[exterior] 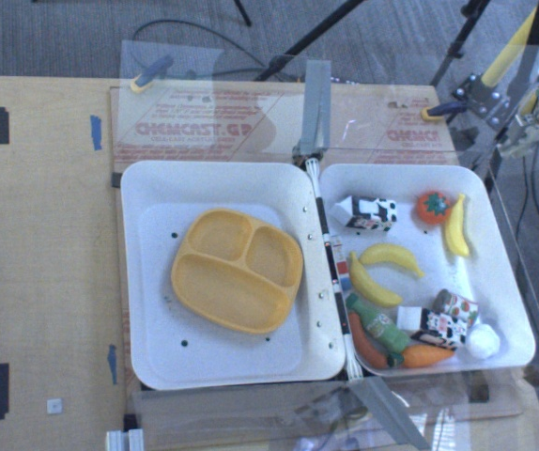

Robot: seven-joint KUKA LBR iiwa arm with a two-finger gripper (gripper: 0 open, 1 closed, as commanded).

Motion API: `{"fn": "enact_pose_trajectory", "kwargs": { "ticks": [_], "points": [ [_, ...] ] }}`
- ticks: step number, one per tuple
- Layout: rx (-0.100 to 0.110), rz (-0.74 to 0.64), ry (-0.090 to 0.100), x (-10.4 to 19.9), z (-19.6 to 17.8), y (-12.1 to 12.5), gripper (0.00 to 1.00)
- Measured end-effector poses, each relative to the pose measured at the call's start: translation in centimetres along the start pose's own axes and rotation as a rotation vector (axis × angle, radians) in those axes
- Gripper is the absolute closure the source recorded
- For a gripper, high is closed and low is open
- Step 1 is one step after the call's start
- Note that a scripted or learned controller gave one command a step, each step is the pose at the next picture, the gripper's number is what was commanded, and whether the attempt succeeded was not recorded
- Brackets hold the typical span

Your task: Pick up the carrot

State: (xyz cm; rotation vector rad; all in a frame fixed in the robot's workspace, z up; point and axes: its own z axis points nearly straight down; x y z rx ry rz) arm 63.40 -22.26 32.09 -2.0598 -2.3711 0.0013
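The carrot [429, 355] is an orange tapered piece lying flat at the front edge of the right bin [506, 252], pointing right. It is wedged among other toys. A green bottle [379, 325] lies across its left end, and a cow-patterned carton [448, 319] rests just behind it. A second orange piece [363, 341] shows under the bottle at the bin's front left corner; I cannot tell whether it is part of the same carrot.
The right bin also holds a white ball [482, 342], three bananas [392, 256], a red tomato [431, 207] and another cow carton [368, 212]. A yellow divided plate [238, 271] lies in the left bin [143, 280].
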Motion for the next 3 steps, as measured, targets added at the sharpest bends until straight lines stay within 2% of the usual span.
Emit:
{"fn": "enact_pose_trajectory", "kwargs": {
  "ticks": [1,2,3],
  "points": [
    [-0.006,0.181,-0.004,-0.3,-1.2,1.7,1.0],
    [0.003,0.881,0.0,0.8,3.9,3.3,1.0],
    [0.001,1.06,0.0,2.2,1.5,2.2,1.0]
  ]
}}
